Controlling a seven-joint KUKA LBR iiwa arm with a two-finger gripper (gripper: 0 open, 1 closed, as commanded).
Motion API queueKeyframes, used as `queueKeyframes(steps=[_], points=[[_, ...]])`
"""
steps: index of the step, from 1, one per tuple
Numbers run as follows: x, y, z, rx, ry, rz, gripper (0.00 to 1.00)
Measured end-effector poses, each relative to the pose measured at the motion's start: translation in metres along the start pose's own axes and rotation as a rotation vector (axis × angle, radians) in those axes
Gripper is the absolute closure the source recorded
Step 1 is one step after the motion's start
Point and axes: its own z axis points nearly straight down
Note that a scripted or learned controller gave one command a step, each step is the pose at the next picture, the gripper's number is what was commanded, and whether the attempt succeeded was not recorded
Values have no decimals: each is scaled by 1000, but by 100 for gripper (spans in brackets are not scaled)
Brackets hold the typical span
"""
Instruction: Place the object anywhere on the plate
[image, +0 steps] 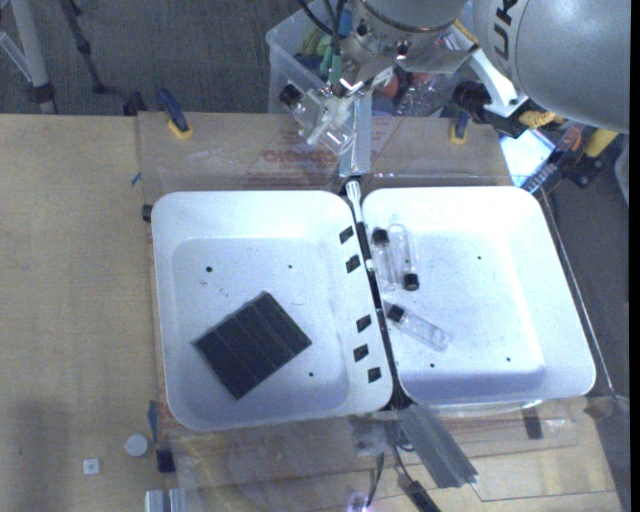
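Gripper: above the bins' far edge, grasping a clear vial
Plate: dark, in left bin
Right bin: two clear vials

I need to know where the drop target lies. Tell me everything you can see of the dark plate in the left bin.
The plate is a flat, dark grey, roughly square slab with faint parallel ridges across its top, matte like plastic or rubber. It lies flat on the floor of the left bin, turned diamond-wise, towards the near left part. Nothing rests on it or touches it besides the bin floor.
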Motion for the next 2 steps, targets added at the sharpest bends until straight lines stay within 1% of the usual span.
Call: queueKeyframes(steps=[1, 2], points=[[44, 33, -32, -1, 0, -264, 100], [54, 28, -31, 7, 3, 198, 100]])
